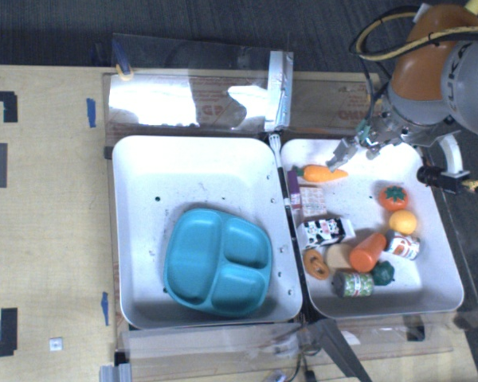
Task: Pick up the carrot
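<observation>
The carrot (325, 174) is orange with a small green top pointing left. It lies flat near the back left corner of the right bin (446, 281). My gripper (341, 156) reaches in from the upper right, slanting down, and its tip sits right at the carrot's right end, touching or just above it. The carrot still rests on the bin floor. The grey arm with its orange band (422, 74) hangs over the bin's back right corner.
The right bin also holds a tomato (394, 197), a yellow fruit (403, 223), an orange bottle (368, 251), a small can (403, 247), a green jar (354, 285), a cow-patterned carton (325, 231) and a purple box (311, 201). A teal divided plate (219, 270) lies in the left bin (143, 173).
</observation>
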Available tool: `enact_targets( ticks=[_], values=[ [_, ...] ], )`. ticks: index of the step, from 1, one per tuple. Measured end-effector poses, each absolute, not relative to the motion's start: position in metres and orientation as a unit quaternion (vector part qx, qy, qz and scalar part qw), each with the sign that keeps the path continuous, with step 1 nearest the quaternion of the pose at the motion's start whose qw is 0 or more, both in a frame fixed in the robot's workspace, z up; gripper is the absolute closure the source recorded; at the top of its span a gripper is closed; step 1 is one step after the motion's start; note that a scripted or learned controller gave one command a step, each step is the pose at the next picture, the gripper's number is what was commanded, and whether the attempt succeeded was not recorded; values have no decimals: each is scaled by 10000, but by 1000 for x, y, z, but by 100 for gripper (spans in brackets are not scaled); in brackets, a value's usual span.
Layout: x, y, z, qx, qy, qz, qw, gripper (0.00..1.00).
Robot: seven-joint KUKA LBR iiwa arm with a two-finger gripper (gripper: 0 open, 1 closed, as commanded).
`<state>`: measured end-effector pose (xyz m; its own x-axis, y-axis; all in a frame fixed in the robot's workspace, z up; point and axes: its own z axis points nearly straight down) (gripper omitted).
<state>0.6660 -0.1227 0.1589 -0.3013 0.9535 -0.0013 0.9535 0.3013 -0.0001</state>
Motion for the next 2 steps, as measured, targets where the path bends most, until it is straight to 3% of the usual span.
enact_targets(
  ticks=[1,2],
  values=[
    [666,-101,94,5076,8616,-6,-7,0],
    [669,-99,105,5038,8638,13,50,100]
  ],
)
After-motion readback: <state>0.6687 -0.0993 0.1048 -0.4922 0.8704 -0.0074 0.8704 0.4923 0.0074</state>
